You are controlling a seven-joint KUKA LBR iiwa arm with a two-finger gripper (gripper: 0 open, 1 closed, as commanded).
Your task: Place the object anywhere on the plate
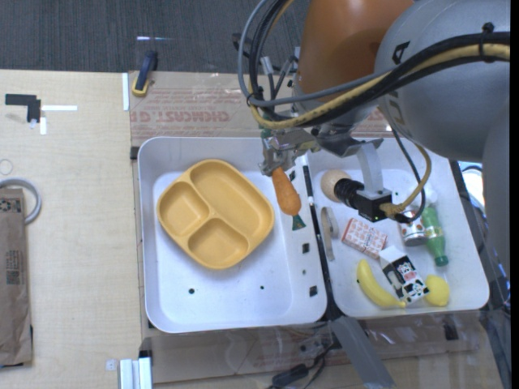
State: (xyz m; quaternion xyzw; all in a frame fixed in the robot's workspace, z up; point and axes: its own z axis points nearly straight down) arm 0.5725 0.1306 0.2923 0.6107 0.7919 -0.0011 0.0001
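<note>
Now carrot [285,193] pinched in pincer [276,171], hanging just right of plate [213,213].

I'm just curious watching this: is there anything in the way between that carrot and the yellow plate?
Nothing visible. The carrot hangs from the gripper just right of the plate, with bare white bin floor between them.

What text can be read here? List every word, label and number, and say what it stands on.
Nothing reads clearly enough to quote.
Cardboard strip behind the bins: red lettering, upside down, too blurred to read.
Brown bag at the left edge: black print, too small.
Red-patterned box in the right bin: print too small.
Black-and-white carton: markings unreadable.
</note>
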